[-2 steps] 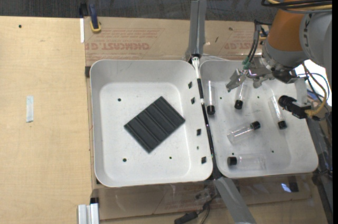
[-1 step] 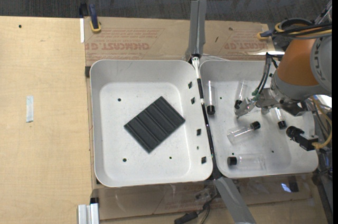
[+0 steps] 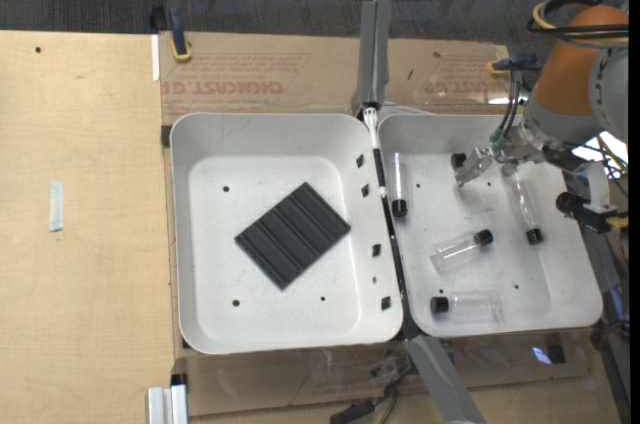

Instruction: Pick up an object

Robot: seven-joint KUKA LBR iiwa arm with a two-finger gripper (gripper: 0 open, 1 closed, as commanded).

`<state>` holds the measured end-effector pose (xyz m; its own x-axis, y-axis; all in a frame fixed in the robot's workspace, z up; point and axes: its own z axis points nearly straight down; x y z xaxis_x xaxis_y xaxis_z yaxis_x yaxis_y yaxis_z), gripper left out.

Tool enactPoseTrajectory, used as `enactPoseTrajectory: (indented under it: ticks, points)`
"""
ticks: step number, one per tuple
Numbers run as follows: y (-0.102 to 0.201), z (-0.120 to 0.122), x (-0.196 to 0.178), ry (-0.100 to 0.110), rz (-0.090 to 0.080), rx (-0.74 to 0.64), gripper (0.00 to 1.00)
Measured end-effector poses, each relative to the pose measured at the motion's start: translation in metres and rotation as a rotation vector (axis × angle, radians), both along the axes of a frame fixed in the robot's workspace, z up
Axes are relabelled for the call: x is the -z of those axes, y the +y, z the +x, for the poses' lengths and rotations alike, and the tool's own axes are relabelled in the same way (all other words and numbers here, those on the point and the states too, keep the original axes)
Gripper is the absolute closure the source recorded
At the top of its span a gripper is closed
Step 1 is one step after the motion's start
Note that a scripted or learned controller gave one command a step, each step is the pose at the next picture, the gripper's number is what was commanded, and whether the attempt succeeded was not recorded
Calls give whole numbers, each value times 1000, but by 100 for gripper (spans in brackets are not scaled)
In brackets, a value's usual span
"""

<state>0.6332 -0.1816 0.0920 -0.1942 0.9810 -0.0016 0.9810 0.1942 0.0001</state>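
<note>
**Gripper low in right bin, nothing visibly held**

Arm (image 3: 585,77) comes in from the right, orange band over the far right corner of the right bin (image 3: 570,312). Gripper (image 3: 492,160) sits low in the upper part of that bin, next to a small black cap (image 3: 459,159) at its left. Finger state: cannot tell, the metal parts blur together at this angle. No object seen between the fingers.

Right bin contents, all clear plastic tubes with black caps:
- one tube (image 3: 396,184) lying along the left wall, cap toward the camera
- one tube (image 3: 523,204) just below the gripper, running down and right, cap at the lower end; its top end is close to the gripper, contact unclear
- one tube (image 3: 458,252) mid-bin, tilted, cap at upper right
- one tube (image 3: 470,307) near the front wall, lying roughly level, cap at left

Tubes are apart from each other, none stacked.

Left bin (image 3: 200,142) holds a dark ribbed flat pad (image 3: 292,234), turned diagonal, roughly centred on the floor, clear of all walls.

A grey divider bar (image 3: 374,52) runs between the two bins at the far side. Bins sit on brown cardboard (image 3: 260,77) with printed lettering; light wooden bench top (image 3: 80,212) off to the left, with a small pale strip (image 3: 56,207) lying on it.
</note>
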Motion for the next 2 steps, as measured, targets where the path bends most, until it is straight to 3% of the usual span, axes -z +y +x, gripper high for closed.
enactPoseTrajectory:
  ticks: [1, 2]
  points:
    - [0, 1, -10, -1, -2, -3, 100]
    - [0, 1, -10, -1, -2, -3, 0]
